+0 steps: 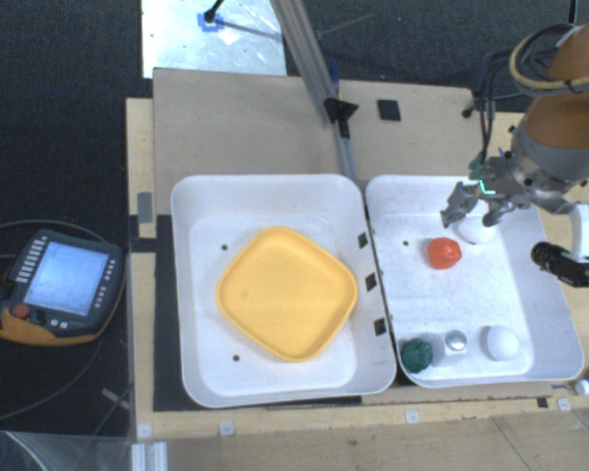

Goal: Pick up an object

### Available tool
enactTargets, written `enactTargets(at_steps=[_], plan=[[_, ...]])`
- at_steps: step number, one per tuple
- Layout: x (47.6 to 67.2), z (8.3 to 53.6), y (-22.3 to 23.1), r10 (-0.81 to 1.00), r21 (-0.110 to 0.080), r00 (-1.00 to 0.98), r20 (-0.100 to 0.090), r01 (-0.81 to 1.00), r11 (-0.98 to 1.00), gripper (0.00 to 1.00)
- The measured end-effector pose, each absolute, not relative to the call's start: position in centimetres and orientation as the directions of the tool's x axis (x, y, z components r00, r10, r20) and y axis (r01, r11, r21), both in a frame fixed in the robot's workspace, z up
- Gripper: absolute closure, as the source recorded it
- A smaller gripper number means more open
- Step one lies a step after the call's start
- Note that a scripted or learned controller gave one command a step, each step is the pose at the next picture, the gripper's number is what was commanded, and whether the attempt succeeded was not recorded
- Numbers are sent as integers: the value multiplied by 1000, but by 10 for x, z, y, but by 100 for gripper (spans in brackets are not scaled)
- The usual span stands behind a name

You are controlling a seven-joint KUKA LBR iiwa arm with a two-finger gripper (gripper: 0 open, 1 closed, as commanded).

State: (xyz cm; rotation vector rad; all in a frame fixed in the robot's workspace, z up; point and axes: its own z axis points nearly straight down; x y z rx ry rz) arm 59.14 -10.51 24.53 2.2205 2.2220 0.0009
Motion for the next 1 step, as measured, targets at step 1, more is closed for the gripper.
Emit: enactTargets(at_steps=[1], plan=[[592,245,-105,1000,1,-1,0,1000,1,0]])
